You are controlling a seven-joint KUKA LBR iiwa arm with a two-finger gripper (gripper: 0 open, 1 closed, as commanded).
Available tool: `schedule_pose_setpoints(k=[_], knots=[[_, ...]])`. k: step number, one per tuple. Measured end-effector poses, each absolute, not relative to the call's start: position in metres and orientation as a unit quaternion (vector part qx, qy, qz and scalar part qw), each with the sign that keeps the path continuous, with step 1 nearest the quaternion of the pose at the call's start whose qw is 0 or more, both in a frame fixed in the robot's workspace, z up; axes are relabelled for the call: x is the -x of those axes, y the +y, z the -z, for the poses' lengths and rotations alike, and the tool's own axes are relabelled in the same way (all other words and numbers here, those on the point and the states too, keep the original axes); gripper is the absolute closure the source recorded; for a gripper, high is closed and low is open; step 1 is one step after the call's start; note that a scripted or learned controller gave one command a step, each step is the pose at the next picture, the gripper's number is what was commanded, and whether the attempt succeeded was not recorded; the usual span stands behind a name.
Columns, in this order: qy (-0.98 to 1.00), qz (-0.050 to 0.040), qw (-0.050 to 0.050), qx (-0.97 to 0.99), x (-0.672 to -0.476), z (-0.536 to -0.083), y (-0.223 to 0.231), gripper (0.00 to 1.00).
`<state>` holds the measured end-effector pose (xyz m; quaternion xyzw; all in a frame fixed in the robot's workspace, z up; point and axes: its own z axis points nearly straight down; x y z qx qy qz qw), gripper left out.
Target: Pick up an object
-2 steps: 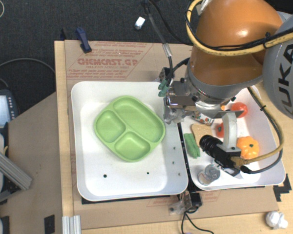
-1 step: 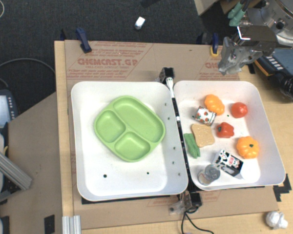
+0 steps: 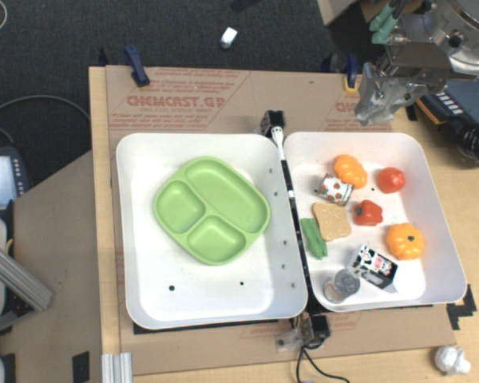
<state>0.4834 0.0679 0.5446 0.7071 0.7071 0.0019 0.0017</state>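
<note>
Toy foods and small things sit in the right bin (image 3: 431, 182), and none of them is in the claw. At the far side of that bin are an orange toy pumpkin (image 3: 349, 168) and a red toy tomato (image 3: 390, 179). Just near the pumpkin lies a little white can with red spots (image 3: 334, 189), tipped on its side. A red toy pepper (image 3: 369, 212) sits in the middle, right of a slice of toy bread (image 3: 331, 222). A green toy pea pod (image 3: 313, 238) lies touching the left edge of the bread. A second orange pumpkin (image 3: 405, 241) sits near the right wall. At the near side are a black and white carton (image 3: 374, 266) and a round grey can (image 3: 342, 286), close together.

The left bin (image 3: 144, 278) holds a light green plate with three parts (image 3: 211, 210), lying flat near its middle.

The gripper (image 3: 373, 106) hangs over the brown board (image 3: 184, 98) just past the far edge of the right bin, well apart from the toys. I cannot tell if its fingers are spread or pressed together. Nothing can be seen between them. The grey arm (image 3: 443, 30) comes in from the far right corner.
</note>
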Motion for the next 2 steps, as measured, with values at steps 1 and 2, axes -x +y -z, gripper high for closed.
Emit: schedule_pose_setpoints(k=[1, 2], knots=[[0.707, -0.0032, 0.003, -0.707, -0.484, -0.555, 0.068, 1.00], [0.707, -0.0043, 0.004, -0.707, -0.485, -0.566, 0.069, 1.00]])
